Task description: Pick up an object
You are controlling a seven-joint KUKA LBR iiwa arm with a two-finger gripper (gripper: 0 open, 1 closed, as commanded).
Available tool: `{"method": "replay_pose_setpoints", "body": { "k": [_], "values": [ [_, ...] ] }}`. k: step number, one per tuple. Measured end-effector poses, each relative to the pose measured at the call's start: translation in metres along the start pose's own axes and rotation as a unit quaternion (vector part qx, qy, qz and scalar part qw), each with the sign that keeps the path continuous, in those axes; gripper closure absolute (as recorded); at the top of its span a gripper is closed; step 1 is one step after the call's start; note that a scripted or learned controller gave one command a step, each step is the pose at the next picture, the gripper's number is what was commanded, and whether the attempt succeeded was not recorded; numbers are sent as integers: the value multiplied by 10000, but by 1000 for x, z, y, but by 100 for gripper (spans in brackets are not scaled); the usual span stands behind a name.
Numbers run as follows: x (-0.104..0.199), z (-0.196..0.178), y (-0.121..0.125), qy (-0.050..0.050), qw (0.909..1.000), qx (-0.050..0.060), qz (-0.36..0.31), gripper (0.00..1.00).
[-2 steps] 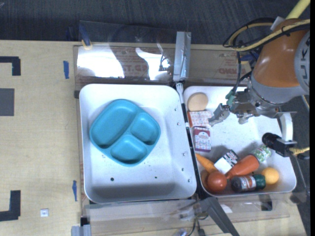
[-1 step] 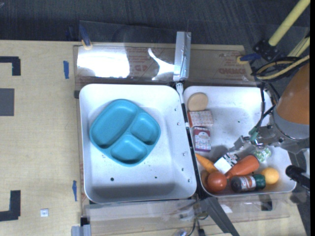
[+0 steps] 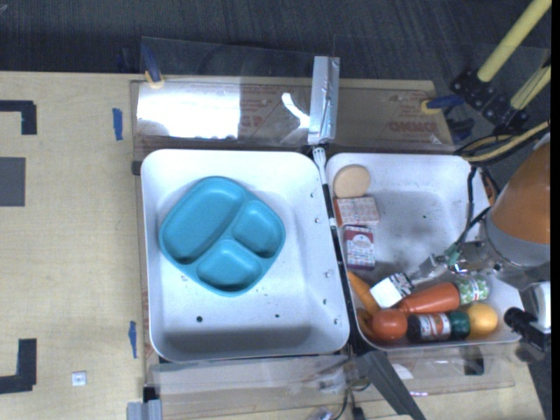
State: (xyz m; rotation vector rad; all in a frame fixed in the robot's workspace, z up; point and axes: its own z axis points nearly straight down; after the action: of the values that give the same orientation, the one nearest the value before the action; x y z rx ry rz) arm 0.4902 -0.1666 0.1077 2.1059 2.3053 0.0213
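Seen from above, at a slant: two white bins side by side on a bench. In the left bin, a blue divided plate. In the right bin, a crowd of small things: a round tan biscuit at the far corner, a red and white box just below it, then a heap along the near wall with an orange bottle, a dark sauce bottle and a yellow lemon, all touching.

Reaching in from the right, a grey arm with an orange band; gripper low over the heap, just above the orange bottle, possibly brushing it. Cannot tell whether open or closed; nothing visibly held.

Best done slowly: centre over the orange bottle, straddle its narrow width, go down straight, close fully before lifting, and watch for neighbours dragged along.
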Motion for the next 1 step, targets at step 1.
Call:
{"method": "replay_pose_setpoints", "body": {
  "k": [1],
  "values": [
    [12,21,-9,11,9967,92,801,0]
  ]
}}
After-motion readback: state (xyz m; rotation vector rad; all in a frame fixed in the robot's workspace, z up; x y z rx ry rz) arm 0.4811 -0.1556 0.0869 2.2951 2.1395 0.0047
